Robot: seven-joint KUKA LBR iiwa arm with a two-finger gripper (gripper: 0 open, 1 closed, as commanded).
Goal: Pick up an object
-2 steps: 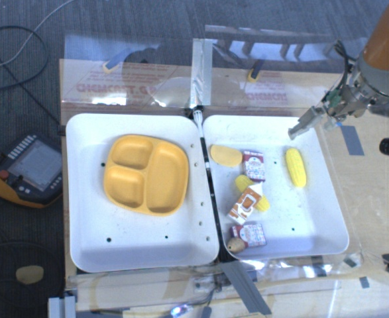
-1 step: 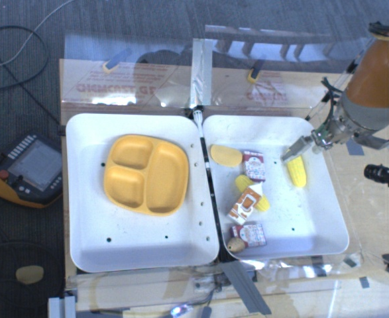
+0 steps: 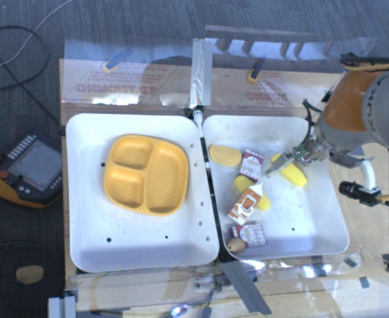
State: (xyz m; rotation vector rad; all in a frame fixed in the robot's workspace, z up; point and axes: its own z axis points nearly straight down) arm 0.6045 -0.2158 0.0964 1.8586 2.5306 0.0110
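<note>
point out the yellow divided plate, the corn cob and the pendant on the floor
yellow divided plastic plate (image 3: 146, 174), camera view, centre ridge
yellow corn cob (image 3: 293, 174), camera view, mid-body
grey-and-orange control pendant (image 3: 23, 172), camera view, screen

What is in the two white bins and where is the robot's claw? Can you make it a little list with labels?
left bin: one yellow divided plate
right bin: toy foods, among them a corn cob, a yellow oval piece, small red-and-white cartons
gripper: low over the right bin, beside the corn cob
arm: reaches in from the right
held: nothing seen between the fingers
</note>
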